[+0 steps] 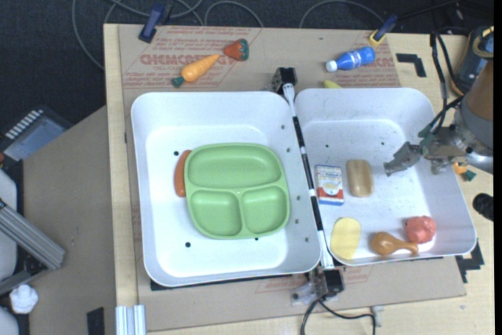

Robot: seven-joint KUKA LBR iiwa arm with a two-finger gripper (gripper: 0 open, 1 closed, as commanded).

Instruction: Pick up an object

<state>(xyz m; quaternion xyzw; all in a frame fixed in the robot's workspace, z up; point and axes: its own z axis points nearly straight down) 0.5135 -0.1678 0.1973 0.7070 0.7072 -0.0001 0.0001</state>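
While the arm reached in from the right, the near edge of the right bin [439, 110] held three items in a row: a yellow lemon-shaped piece [345, 237], an orange-brown pear-shaped piece [390, 245] just right of it, and a pink-red lumpy piece [420, 228] at the near right corner. Farther in, a small carton [329, 183] with red and blue print lay beside the dividing rim, with a tan bread-like piece [360, 177] just to its right, not clearly touching. The gripper [398, 160] sat low over the right bin, right of the tan piece and apart from it; its fingers appeared spread and nothing lay between them. In the left bin [157, 169], a green sectioned tray [235, 190] lay near the middle, with a reddish sausage-like piece [180, 172] against its left edge. Beyond the bins, on the cardboard [314, 43], lay a toy carrot [199, 68], a red strawberry-like piece [237, 50] and a blue-and-white bottle [351, 60] on its side.
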